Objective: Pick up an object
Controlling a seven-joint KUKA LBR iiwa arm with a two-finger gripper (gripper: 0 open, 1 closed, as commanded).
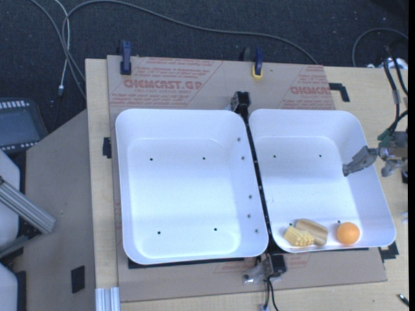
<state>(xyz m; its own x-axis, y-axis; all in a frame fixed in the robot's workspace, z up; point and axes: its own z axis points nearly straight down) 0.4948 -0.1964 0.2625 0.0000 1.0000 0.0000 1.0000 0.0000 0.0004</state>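
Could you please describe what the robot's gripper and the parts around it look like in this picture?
At the view's right edge, the gripper is grey metal, and one slim grey piece slants out over the rim of the right bin. Dark cables run down towards it from above, with a small green part beside them. It is too small and blurred to make out markings.

One fixed camera looks down slantwise on both bins (188, 118).

smooth glossy white plastic bins (188, 125) on a matt cardboard sheet (214, 76) over pale wood bench (100, 193)
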